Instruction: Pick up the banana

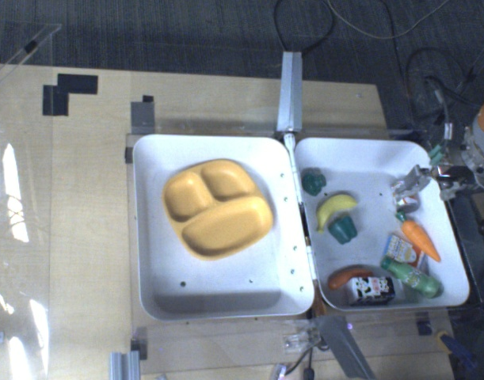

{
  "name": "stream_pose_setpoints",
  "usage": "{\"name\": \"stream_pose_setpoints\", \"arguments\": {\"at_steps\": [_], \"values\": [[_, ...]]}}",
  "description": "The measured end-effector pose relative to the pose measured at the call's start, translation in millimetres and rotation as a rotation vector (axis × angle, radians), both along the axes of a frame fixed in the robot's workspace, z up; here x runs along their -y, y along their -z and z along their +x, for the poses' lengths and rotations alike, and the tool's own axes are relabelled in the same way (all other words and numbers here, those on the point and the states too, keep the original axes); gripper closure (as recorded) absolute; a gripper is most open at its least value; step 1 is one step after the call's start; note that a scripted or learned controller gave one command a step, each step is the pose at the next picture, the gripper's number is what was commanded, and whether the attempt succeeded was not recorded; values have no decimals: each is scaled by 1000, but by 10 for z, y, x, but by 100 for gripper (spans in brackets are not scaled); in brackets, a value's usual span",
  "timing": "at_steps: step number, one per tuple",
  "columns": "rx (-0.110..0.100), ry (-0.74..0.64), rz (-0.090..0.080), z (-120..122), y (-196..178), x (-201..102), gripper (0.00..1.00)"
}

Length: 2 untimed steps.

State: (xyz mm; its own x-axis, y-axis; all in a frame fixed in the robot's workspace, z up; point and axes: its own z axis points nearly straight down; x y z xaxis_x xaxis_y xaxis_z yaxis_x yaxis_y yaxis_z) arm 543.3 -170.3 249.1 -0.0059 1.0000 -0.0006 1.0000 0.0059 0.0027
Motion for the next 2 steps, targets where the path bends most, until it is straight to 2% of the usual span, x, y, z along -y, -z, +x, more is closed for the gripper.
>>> {"name": "stream_pose_setpoints", "arguments": {"at_steps": [1,2], "values": [[0,-134,0,401,1036,-590,0],[26,-124,0,533,1499,-764,0]]}}
